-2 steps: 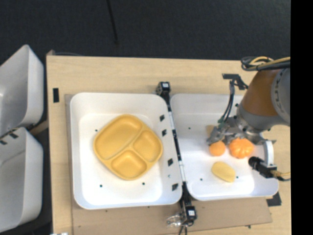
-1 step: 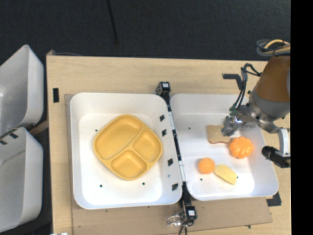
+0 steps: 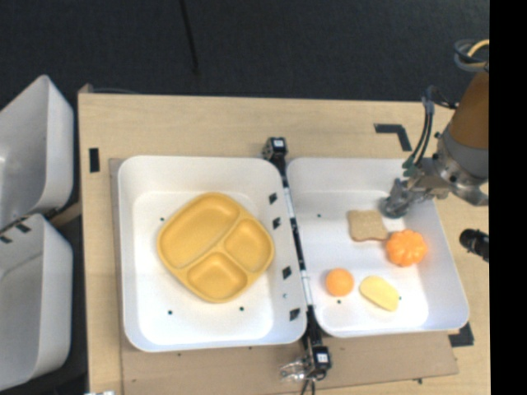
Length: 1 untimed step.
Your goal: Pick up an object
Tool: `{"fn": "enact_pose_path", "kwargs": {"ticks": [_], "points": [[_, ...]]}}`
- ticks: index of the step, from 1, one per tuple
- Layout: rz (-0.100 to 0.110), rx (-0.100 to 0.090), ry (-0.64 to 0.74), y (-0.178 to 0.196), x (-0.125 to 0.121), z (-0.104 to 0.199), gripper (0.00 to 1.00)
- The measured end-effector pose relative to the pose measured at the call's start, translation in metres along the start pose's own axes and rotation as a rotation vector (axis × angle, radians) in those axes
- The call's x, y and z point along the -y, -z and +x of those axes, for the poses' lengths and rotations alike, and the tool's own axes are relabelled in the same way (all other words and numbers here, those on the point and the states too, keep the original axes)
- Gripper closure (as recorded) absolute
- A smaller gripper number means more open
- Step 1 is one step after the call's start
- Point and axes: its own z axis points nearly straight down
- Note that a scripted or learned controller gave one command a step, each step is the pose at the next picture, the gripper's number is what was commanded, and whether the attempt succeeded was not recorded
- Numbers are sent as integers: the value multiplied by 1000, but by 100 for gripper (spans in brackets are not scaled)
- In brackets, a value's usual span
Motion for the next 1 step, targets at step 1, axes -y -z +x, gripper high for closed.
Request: {"fn": "enact_pose_path", "kwargs": {"ticks": [1], "points": [[5, -4, 5, 5, 7, 55, 100]]}}
